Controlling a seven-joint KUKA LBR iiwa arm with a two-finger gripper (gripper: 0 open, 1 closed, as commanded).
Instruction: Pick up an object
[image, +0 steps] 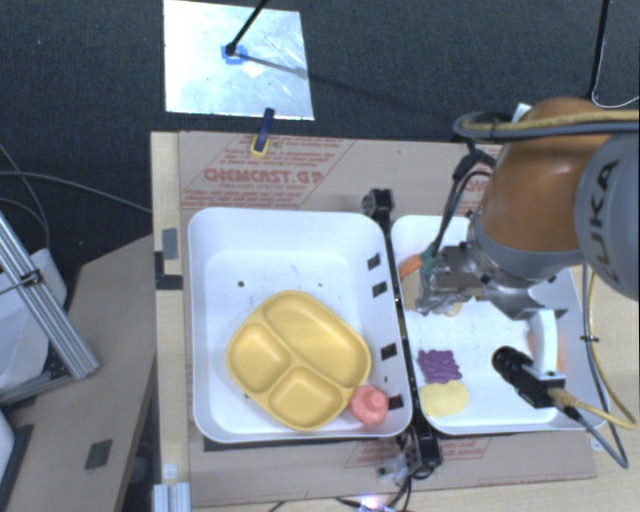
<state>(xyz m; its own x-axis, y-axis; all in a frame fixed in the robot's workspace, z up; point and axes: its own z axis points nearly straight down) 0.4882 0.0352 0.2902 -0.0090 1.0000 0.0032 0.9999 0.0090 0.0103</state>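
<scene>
So far you have nothing lifted: the arm hangs over the right bin with the gripper low near its upper left corner, and you cannot tell from this slant whether it grips anything. Just beside it lies a small orange piece, the nearest candidate. Further down that bin sit a knobbly purple grape-like cluster and, touching it, a smooth pale yellow lump. The left bin holds a glossy yellow divided plate with three rounded compartments, and a small pink, rounded toy at its lower right edge. The actual grasp and lift remain ahead of you.
</scene>
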